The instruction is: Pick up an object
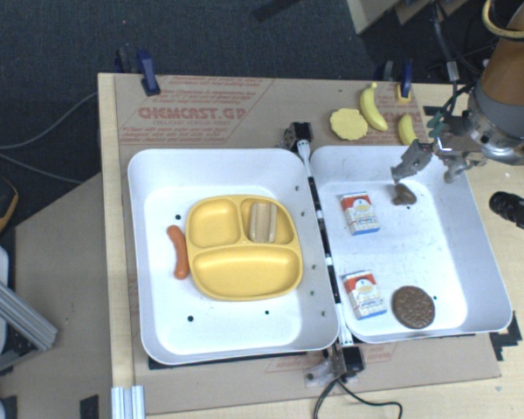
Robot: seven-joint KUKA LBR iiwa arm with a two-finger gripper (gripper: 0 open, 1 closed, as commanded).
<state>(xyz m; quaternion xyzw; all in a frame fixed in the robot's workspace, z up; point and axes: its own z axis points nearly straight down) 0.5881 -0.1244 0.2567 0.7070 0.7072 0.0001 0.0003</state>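
The arm comes in from the upper right, its orange band above a grey wrist, and the gripper [437, 157] hangs over the upper part of the right bin [472, 234]. One grey finger [412, 160] slants down and to the left, another [458, 160] sits to its right, so the fingers stand apart with nothing between them.

Just below the left fingertip lies a small dark brown object [404, 195] on the bin floor, close to the tip; whether they touch cannot be told. To the lower left of the fingers lies a small red-and-white carton [360, 213], and farther below, a second red-and-white carton [365, 294] rests just beside a round brown cookie-like disc [414, 307].

Up and to the left of the fingers, outside the bin on the cardboard, lie a yellow banana [375, 107], a yellow chip-like round piece [349, 124] and another small yellow piece [407, 128].

Well to the left of the fingers, the left bin [157, 321] holds a yellow divided plate [244, 269] with a tan bread-like roll [262, 222] in its upper right compartment. An orange-red sausage [179, 251] lies just beside the plate's left edge.
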